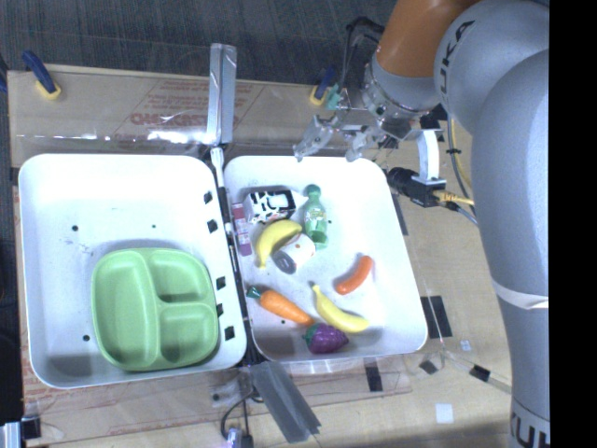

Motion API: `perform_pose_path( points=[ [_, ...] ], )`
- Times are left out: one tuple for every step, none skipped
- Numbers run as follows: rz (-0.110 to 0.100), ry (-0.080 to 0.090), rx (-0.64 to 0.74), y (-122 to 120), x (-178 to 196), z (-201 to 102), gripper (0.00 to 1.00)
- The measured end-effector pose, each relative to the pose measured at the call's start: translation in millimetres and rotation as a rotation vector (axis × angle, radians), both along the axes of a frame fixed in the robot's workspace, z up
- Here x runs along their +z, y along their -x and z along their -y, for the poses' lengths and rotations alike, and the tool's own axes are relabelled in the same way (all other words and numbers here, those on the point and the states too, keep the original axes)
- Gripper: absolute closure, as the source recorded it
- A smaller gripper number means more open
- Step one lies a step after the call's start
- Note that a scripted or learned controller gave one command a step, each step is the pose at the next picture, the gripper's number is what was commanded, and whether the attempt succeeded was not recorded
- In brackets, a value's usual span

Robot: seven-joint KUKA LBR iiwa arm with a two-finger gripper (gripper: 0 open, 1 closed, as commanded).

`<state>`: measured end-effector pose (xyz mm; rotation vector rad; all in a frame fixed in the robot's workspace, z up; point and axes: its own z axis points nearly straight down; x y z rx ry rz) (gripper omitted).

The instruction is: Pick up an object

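The gripper (336, 145) hangs over the right bin's (396, 250) far rim, fingers spread apart and holding nothing. Inside lie a green bottle (314, 216) and two bananas (275, 236). The cardboard's (177, 105) red printing is unreadable.

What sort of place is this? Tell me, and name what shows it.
Probably a robotics lab test bench, not a kitchen: a grey arm hangs its gripper over two white bins, the right one filled with plastic toy food like a banana.

Green tray (154, 308), yellow bananas (273, 238), orange carrot (283, 306), purple grapes (326, 339).
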<state>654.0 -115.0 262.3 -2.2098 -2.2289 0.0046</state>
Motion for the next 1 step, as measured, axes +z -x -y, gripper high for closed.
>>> perform_pose_path(
  points=[
    [0.002, 0.001, 0.069, -2.8, -132.6, 27.5, 0.00]
  ],
)
